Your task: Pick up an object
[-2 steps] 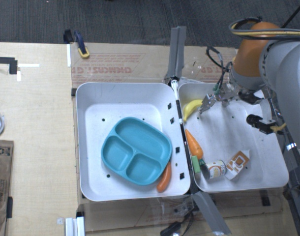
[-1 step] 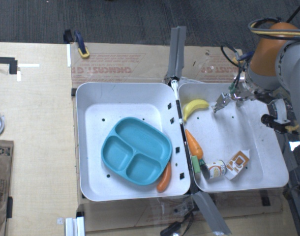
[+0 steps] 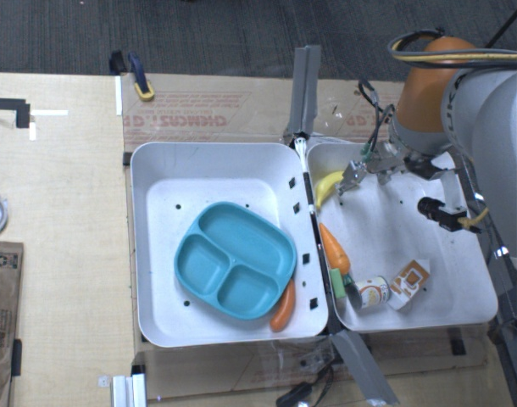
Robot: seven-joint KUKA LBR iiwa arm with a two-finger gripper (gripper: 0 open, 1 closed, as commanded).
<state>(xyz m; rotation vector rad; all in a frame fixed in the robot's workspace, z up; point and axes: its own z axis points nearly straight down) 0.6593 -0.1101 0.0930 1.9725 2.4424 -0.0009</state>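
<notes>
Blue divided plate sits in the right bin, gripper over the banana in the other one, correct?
Not quite. The camera view shows the blue divided plate in the left bin, not the right. The gripper is over the banana in the other bin, the right bin.
</notes>
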